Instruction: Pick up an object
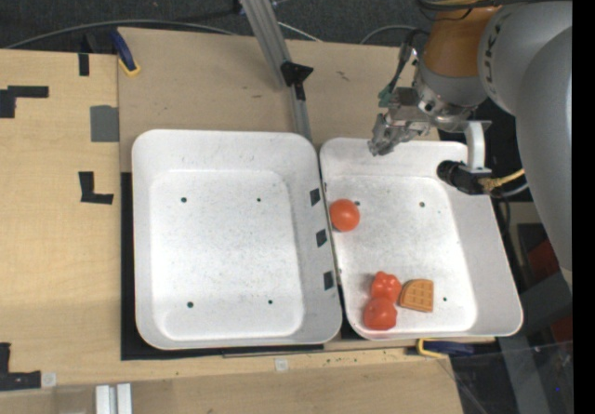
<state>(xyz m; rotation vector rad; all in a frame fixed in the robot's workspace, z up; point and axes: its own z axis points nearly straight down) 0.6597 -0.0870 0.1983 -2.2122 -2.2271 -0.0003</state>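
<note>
The right bin (465, 245) holds a small red-orange ball (345, 215) near its left wall. A red pepper-like piece (382, 300) and a tan waffle-shaped piece (416, 296) lie together at its front edge. My gripper (383, 144) hangs over the bin's back rim, well behind the ball and apart from every object. Nothing shows between its fingertips.
The left bin (223, 235) stands beside the right one, its wall touching. A grey metal pole (265, 21) slants down to a black clamp (296, 74) behind the bins. The large grey arm (530, 49) fills the upper right. Black tape marks dot the wooden bench at left.
</note>
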